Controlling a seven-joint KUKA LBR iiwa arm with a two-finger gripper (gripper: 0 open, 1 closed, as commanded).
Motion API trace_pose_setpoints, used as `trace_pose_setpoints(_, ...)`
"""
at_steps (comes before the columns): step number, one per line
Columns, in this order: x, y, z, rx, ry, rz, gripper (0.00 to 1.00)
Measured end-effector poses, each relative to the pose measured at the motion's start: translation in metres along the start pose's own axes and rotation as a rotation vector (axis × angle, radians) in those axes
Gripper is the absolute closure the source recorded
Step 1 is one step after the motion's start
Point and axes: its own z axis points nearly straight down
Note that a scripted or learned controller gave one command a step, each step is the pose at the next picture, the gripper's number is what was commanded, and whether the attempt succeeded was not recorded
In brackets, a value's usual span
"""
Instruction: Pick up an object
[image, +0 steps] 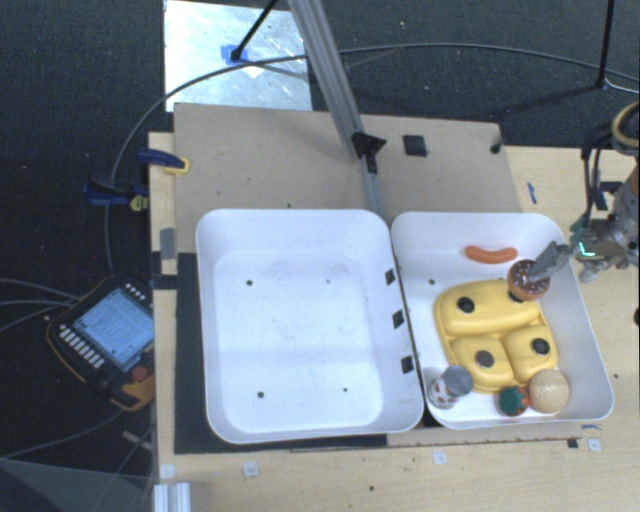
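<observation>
The right bin (590, 345) holds a large yellow moulded toy (490, 325), an orange sausage (490, 254), a brown speckled donut-like piece (525, 281), a beige ball (548, 390), a small green ball (512, 401) and a grey-and-white item (448, 385). My gripper (546, 263) reaches in from the right over the bin's upper right part. Its tip is right at the brown piece, which rests on the top edge of the yellow toy. Whether the tip touches the piece is hard to tell.
The left bin (215, 300) is beside the right one, with a black divider strip (398, 318) between them. A grey pole (335, 80) slants across the bench at the back. A teach pendant (105, 335) and cables lie on the floor at left.
</observation>
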Motion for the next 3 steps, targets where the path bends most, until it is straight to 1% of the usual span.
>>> trace_pose_setpoints(1, 0.000, 0.001, -0.001, -0.002, -0.001, 0.000, 0.00)
trace_pose_setpoints(2, -0.003, -0.002, 0.061, 0.002, 0.001, 0.003, 0.00)
trace_pose_setpoints(3, 0.000, 0.000, 0.104, 0.001, 0.001, 0.003, 0.00)
